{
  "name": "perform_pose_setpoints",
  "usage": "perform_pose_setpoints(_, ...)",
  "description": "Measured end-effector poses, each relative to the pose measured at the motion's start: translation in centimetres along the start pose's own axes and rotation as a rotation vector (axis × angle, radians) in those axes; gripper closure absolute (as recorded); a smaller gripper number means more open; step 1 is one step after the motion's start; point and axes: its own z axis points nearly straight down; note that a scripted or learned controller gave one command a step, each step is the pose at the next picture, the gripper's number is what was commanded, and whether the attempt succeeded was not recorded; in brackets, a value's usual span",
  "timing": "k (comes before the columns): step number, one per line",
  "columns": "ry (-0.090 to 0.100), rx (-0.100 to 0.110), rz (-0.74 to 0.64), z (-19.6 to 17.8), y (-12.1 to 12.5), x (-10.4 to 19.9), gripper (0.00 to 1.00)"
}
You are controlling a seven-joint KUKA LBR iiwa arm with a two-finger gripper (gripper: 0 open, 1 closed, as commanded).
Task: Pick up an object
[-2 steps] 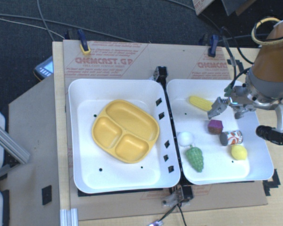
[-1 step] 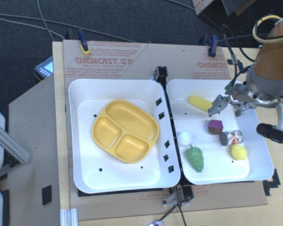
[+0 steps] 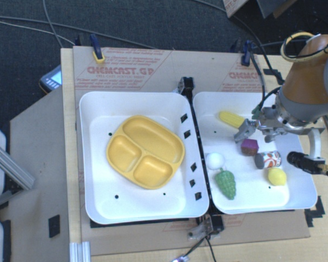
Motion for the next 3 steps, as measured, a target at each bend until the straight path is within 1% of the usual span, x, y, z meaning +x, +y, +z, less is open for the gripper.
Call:
perform_pose_setpoints(1, 0.0, 0.0, 0.001, 4.9, -0.3, -0.8, 0.0)
perform_pose_setpoints(2, 0.0, -0.002, 0.001, 9.2, -0.3, -0.7, 0.0)
perform_pose_setpoints(3, 0.0, -0.004, 0.0, 8.1, -0.2, -0.8, 1.0)
